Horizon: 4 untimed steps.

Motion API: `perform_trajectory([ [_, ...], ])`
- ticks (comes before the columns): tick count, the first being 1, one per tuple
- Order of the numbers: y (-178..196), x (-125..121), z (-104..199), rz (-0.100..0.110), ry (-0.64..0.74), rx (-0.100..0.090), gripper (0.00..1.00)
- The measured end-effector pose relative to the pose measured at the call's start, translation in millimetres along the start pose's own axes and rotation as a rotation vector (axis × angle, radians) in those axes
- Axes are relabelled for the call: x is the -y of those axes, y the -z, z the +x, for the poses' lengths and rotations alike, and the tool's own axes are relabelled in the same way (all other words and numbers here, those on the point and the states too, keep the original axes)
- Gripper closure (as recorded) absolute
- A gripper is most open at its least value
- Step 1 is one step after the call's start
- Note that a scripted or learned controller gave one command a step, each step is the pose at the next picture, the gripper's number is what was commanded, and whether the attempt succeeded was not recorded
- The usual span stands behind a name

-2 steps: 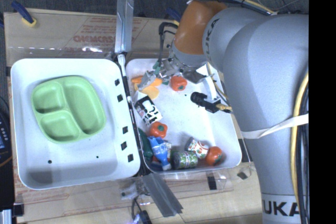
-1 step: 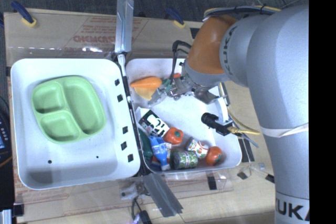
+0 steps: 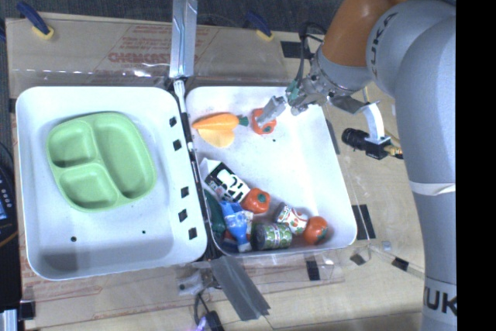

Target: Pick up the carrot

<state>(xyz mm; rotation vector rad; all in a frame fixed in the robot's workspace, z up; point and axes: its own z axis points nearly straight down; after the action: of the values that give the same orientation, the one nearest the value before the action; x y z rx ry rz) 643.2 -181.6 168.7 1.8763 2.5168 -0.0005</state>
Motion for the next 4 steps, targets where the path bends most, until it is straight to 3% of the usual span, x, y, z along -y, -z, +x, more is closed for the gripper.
perform_trajectory([
  [1,-7.3,63.2,82.0,0.005,-0.173,-0.004,0.00],
  [2,22.4,14.9,46.9,0.000,0.067,-0.001,0.00],
  [3,5.5,-37.3,76.0,0.000,0.263,-0.001,0.00],
  [4,-77.2,-37.6,79.2,0.003,0.416,-0.003,0.00],
])
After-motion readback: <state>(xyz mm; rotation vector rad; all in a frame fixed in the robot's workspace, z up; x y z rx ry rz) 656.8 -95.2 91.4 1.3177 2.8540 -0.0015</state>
